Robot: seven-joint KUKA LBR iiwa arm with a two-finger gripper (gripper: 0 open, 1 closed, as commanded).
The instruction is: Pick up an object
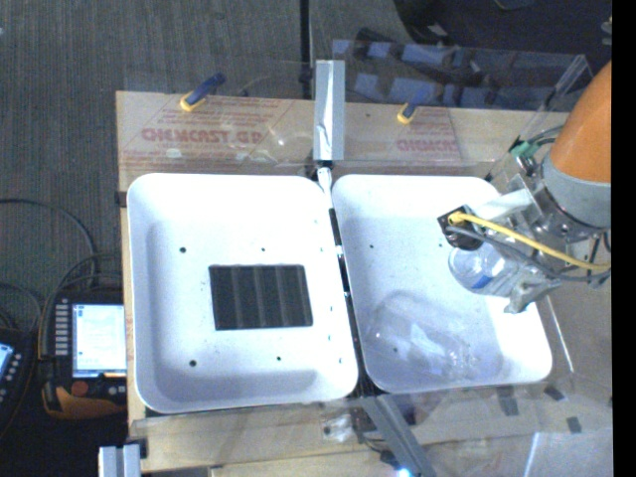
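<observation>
Clear bottle btwn gripper fingers

Two white bins, a dark ribbed black panel, orange-banded grey arm, yellow cable.

Probably a robotics lab: clamped bench, white bins, teach pendant.

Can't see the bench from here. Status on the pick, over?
Gripper over right bin, at a clear plastic item; grasp unconfirmed. More clear plastic below. Dark ridged pad in left bin.
</observation>
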